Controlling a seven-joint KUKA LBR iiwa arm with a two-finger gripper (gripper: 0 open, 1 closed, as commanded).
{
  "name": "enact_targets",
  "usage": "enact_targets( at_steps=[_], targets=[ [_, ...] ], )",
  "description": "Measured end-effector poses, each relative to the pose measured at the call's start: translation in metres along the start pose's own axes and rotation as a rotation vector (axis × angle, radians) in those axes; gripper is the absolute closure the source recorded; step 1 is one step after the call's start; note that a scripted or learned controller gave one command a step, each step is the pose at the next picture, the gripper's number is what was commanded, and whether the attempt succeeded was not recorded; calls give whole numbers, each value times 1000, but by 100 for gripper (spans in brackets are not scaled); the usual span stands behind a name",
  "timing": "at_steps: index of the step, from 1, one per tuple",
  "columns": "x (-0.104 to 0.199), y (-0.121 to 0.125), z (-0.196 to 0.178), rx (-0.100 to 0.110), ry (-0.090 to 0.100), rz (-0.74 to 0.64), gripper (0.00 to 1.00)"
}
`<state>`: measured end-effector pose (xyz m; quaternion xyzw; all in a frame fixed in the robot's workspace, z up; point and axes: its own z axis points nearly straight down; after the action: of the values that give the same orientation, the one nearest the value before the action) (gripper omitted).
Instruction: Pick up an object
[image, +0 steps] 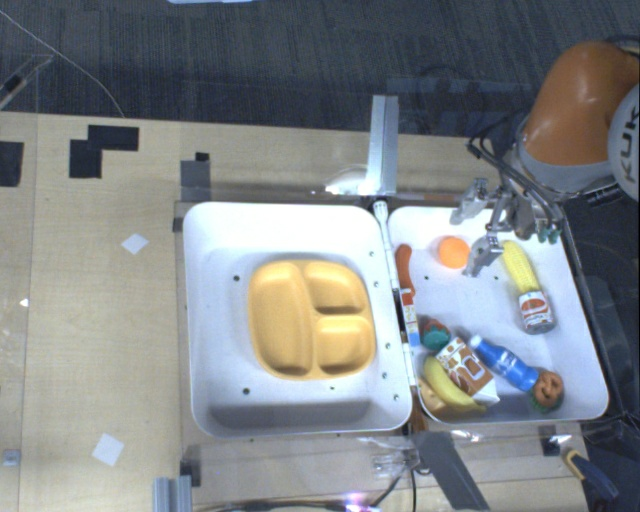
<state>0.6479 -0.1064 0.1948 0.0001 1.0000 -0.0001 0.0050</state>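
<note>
My gripper (478, 232) hangs over the back of the right bin (570, 330), open, its two fingers spread apart with nothing between them. An orange ball (453, 252) lies just left of the lower finger, close to it. A yellow corn cob (518, 265) lies just right of the gripper, with a small can (537, 311) below it. A red sausage (403, 268) lies along the bin's left wall. At the front sit a blue bottle (506, 364), a banana (447, 388), a brown-and-white carton (462, 366), a teal object (435, 338) and a brown pretzel-like item (547, 388).
The left bin (215, 300) holds a yellow divided tray (310, 317). A metal post (384, 145) rises behind the wall between the bins. The arm's orange band (575, 100) sits above the right bin's back right corner.
</note>
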Motion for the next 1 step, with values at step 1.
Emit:
enact_targets(
  at_steps=[1],
  targets=[
    [-12,-57,77,0,7,16,0]
  ],
)
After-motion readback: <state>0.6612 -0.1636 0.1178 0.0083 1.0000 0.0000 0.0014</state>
